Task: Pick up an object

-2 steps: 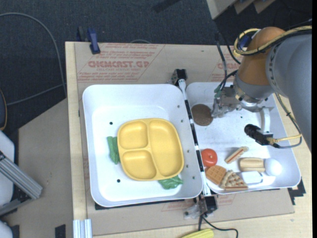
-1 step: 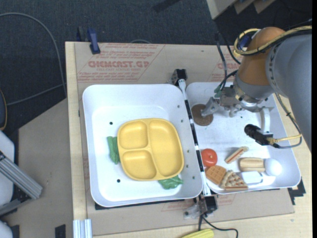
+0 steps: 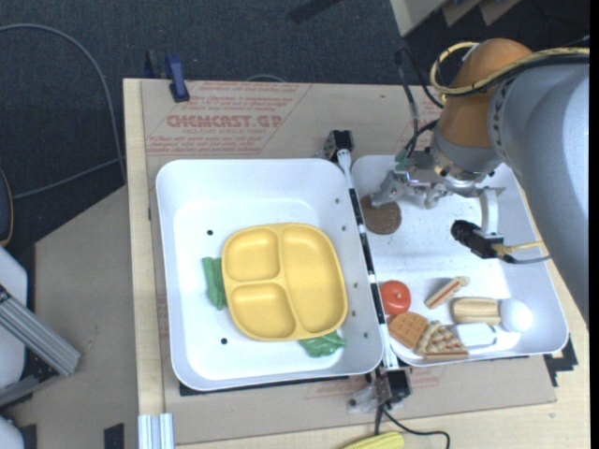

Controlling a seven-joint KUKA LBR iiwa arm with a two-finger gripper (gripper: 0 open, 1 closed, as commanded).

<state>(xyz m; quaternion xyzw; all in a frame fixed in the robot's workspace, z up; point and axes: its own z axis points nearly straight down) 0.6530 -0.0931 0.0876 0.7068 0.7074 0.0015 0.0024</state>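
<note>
End effector (image 3: 426,193) low, wrist bent

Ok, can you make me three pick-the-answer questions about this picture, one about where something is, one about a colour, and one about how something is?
1. Where is the yellow three-part plastic plate?
A. left white bin
B. right white bin
C. on the floor

2. What colour is the small round toy tomato?
A. blue
B. red
C. purple

3. How does the yellow plate lie?
A. flipped over
B. standing on edge
C. flat, hollows up

Answers: 1 A, it sits inside the left bin. 2 B, it looks bright red. 3 C, all three hollows face up.
</note>
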